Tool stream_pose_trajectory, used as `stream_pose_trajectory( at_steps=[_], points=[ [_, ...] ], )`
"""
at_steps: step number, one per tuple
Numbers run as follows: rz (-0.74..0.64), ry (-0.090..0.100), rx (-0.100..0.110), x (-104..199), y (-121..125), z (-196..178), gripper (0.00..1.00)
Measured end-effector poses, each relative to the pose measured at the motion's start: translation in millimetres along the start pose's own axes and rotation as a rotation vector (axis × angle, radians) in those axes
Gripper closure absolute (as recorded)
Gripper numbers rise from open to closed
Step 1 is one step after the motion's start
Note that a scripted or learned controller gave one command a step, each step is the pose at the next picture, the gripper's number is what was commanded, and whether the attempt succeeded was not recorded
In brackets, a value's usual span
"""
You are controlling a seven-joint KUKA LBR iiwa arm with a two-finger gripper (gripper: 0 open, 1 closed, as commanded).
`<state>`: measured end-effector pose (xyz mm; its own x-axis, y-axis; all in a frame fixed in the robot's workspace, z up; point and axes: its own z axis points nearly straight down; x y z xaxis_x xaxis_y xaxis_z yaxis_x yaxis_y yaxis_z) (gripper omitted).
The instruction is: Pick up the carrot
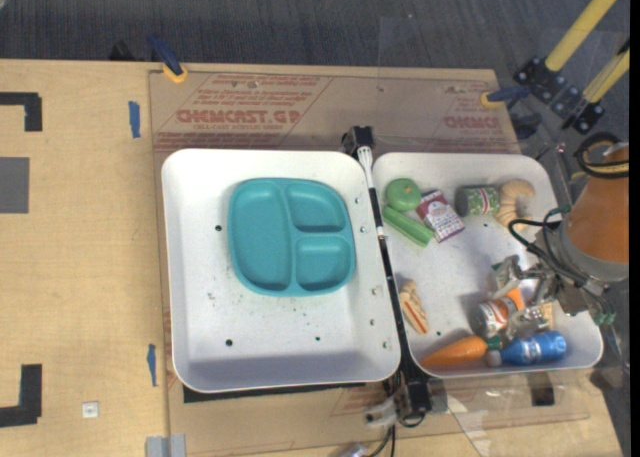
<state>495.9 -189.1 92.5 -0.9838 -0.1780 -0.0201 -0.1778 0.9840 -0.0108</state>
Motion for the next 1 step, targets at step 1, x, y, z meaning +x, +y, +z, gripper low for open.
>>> stream_pose_trajectory(
  at_steps=[1],
  points=[
    [-0.107,0.006,-0.011,-26.8,67.1,-70.8,1.00]
  ],
)
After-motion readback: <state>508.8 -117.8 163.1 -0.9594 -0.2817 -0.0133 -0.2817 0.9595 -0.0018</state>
